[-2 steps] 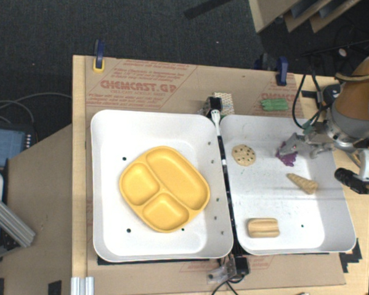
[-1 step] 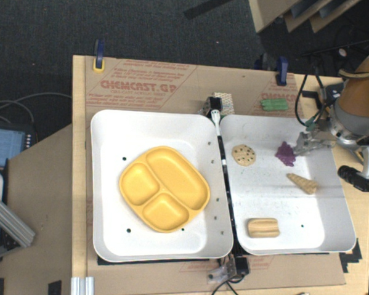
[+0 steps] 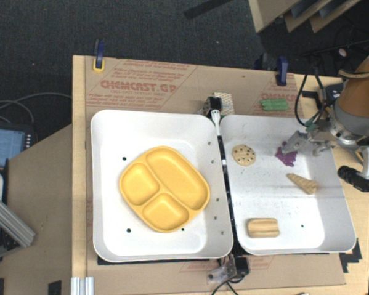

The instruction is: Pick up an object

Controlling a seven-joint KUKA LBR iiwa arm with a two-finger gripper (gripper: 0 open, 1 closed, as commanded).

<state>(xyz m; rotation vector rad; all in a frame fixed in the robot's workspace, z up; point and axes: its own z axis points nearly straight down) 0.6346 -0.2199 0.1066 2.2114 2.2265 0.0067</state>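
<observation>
The tool (image 3: 299,143) hangs at the upper right of the frame, just over a purple piece (image 3: 286,157) in the right bin (image 3: 327,241); whether it grips anything I cannot tell. This looks like the approach step. Next it needs a clean descent around that piece, then a lift.

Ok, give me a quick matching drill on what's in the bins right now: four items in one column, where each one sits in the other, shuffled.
Items:
1. yellow divided plate
2. cookie
3. bread roll
4. purple toy

Places:
A. right bin, near its front edge
B. right bin, far end, just beside the gripper
C. middle of the left bin
D. right bin, far end, near the divider between the bins

Pairs: 1-C, 2-D, 3-A, 4-B
</observation>
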